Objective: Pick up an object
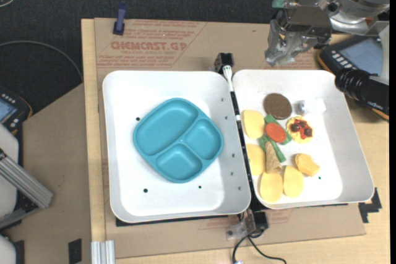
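Up past the far edge of the right white bin (346, 133), the grey two-finger gripper (286, 54) hangs with nothing in it; how wide it is open, I cannot tell. Small toy foods (275, 148) crowd that bin's left side.

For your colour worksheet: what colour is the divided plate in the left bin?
Light blue divided plate, seen in the camera view.

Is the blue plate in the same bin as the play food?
No, the blue plate lies alone in the left bin, while the play food sits in the right bin.
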Robot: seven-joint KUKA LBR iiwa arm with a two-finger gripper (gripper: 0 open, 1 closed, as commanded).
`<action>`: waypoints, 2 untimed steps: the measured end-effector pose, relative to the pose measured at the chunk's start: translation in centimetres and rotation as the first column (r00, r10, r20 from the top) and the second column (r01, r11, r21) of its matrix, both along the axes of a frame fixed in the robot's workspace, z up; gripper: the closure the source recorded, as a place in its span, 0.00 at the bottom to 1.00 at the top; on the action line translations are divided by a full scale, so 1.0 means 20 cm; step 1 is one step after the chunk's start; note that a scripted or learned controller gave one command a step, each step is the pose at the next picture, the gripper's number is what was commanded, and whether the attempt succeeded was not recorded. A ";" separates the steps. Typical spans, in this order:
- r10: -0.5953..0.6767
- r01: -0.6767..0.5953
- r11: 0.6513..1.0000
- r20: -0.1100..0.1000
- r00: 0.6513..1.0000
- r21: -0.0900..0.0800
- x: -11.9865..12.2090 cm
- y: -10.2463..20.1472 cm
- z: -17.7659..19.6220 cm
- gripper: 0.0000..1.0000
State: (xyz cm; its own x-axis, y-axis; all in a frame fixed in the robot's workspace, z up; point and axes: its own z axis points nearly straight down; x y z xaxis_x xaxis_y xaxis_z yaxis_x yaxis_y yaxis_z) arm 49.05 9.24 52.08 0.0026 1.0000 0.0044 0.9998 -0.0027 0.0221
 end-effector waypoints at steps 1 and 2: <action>0.002 -0.003 1.000 -0.041 0.999 -0.009 -0.07 0.10 -0.90 1.00; -0.002 0.002 1.000 -0.031 1.000 -0.007 -0.03 -0.05 -1.21 1.00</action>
State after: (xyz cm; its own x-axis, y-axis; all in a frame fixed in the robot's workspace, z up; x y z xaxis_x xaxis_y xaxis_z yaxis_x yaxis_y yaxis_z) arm 48.45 8.19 27.79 0.0048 1.0000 -0.0023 0.9999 -0.0049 -0.0092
